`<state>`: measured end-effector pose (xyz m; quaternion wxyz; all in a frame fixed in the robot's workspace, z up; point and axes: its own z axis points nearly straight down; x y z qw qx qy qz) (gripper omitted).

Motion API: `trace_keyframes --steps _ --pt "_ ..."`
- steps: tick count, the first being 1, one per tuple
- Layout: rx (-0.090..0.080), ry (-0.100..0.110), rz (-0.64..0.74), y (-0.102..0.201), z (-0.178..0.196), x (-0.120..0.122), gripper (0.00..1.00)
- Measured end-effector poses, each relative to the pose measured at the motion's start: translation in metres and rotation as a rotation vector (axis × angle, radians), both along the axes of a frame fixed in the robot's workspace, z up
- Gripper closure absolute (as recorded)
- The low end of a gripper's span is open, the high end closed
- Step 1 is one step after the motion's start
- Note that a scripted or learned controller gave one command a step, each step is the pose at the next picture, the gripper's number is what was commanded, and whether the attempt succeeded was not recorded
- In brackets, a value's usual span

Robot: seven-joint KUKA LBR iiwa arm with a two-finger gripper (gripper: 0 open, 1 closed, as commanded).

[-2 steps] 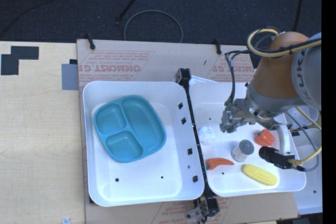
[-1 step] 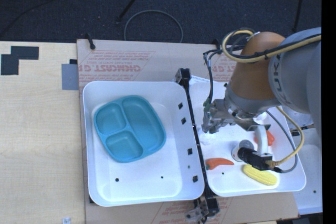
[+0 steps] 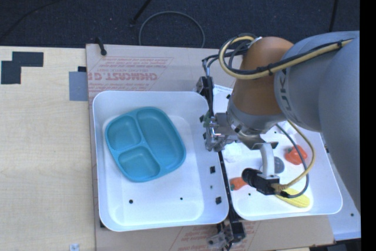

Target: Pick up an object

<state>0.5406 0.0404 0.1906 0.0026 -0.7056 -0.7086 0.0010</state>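
Camera view: small orange object (image 3: pixel 237 183) near gripper (image 3: pixel 214 139), apart; right bin (image 3: pixel 326 188)

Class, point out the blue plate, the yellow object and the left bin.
blue plate (image 3: pixel 145 143), camera view, its middle.
yellow object (image 3: pixel 298 201), camera view, its middle.
left bin (image 3: pixel 160 208), camera view, bare floor.

The gripper (image 3: pixel 216 133) hangs over the seam where the two white bins meet. On its left in the view, a blue three-compartment plate (image 3: pixel 144 143) lies flat in the left bin (image 3: pixel 158 204). On its other side, the right bin (image 3: pixel 326 185) holds a small orange piece (image 3: pixel 237 183) near the gripper, a larger orange piece (image 3: pixel 295 155) farther off, and a yellow object (image 3: pixel 298 201) well apart from it.
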Motion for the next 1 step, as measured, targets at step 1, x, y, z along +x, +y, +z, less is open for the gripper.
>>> trace_keyframes --steps 1 --pt "0.0 -0.002 0.001 0.0606 0.0083 0.0016 1.0"
